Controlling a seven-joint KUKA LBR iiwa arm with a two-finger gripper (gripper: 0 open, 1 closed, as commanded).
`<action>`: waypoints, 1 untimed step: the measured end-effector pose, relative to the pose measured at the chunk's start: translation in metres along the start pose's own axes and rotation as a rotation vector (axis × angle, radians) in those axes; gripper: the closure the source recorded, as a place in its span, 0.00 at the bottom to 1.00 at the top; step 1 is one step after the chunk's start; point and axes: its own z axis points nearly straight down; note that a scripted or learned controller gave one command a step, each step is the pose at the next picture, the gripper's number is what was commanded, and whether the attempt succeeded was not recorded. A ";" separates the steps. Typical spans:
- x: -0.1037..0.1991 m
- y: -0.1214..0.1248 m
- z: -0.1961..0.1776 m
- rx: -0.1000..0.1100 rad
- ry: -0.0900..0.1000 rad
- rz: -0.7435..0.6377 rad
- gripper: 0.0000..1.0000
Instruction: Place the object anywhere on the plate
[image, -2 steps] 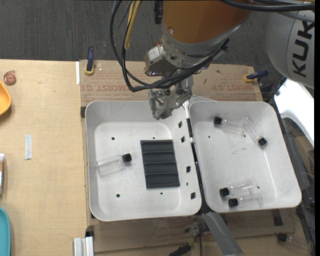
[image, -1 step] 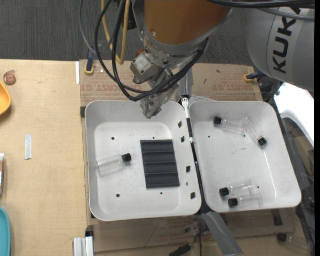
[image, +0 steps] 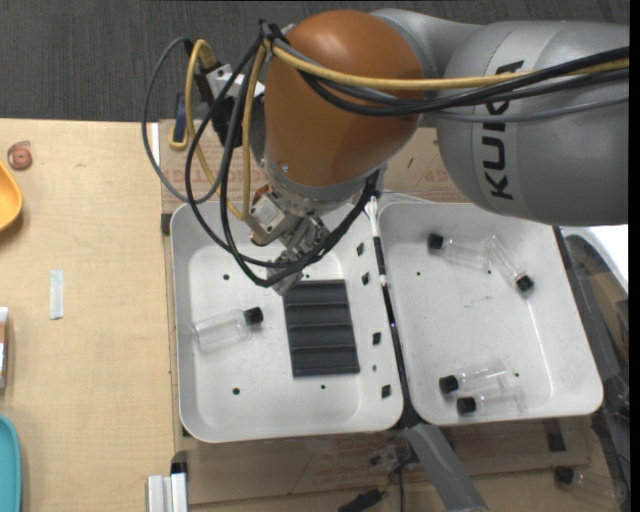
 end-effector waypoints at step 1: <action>0.000 0.000 0.000 0.000 0.000 0.000 0.00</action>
